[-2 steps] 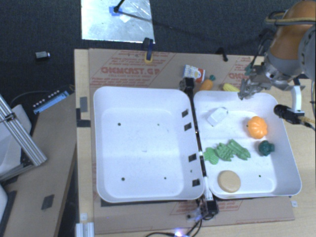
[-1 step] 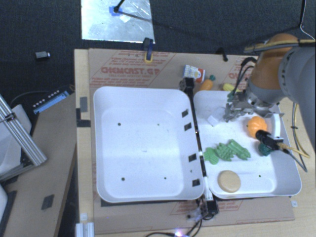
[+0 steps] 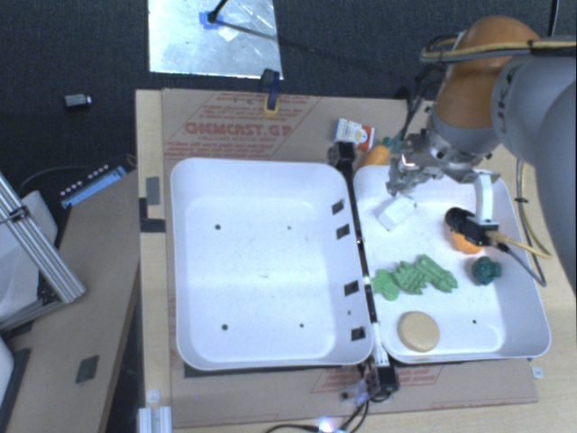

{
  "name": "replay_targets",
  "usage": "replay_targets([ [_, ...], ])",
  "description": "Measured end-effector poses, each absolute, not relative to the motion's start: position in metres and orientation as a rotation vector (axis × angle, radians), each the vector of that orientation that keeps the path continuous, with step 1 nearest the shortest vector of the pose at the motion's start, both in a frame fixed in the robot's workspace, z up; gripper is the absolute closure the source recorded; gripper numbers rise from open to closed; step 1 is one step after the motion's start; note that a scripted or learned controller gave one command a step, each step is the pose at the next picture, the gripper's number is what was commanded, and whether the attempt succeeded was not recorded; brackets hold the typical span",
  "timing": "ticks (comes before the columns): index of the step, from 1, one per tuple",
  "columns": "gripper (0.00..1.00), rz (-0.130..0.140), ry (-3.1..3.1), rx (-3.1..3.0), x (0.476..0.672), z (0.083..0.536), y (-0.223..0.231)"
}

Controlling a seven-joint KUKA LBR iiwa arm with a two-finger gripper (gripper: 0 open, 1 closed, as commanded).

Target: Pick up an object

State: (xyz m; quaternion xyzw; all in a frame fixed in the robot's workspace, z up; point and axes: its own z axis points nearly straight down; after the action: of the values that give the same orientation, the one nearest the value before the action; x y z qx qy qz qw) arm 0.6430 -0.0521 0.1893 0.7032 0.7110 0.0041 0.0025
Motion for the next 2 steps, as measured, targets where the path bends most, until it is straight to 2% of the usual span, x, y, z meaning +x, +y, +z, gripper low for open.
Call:
replay_targets([
  [1, 1.0, 0.008, 2.217, 2.216, 0.643, 0.248, -0.078],
  [2, 1.0, 0.007, 2.225, 2.211, 0.67, 0.264, -0.072],
])
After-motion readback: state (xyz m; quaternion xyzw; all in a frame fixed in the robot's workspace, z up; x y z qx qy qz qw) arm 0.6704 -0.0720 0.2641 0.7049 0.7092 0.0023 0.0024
